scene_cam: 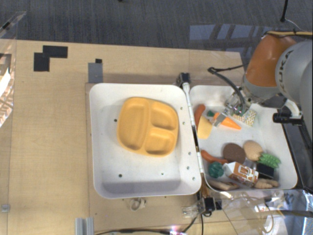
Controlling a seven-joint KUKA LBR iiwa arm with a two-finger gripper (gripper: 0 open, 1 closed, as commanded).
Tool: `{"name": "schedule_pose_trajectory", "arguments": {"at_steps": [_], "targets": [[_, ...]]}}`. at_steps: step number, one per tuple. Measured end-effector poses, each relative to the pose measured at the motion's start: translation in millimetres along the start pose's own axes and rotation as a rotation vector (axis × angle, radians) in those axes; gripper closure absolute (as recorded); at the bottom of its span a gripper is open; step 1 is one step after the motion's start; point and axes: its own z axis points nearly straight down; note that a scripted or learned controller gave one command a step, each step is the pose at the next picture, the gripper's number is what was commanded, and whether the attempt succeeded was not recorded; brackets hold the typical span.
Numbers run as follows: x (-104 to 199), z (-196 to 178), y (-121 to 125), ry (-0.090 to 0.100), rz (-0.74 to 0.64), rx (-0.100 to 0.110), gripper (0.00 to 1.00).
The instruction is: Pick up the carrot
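Carrot (229,123) lies in the far part of the right bin (289,146), orange body pointing right, green top to the left, on the bin floor. Just above it hangs the gripper (226,115), lowered over the green end; whether its fingers are apart or closed cannot be told. Judging by this, the reach is made, while the grasp and lift remain. Left bin (105,180) holds a yellow tray (146,126).

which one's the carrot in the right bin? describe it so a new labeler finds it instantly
Start at the right bin, beside the one holding the yellow tray. Look to its upper half, just under the gripper coming in from the right. The carrot is the small orange cone with a green stub, pointing right; the pale yellow wedge and the reddish sausage shape to its left are neither orange nor tapered.
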Motion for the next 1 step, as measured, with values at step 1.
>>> {"name": "schedule_pose_trajectory", "arguments": {"at_steps": [1], "targets": [[44.4, -1.3, -6.1, 0.001, -0.005, 0.0, 0.0]]}}
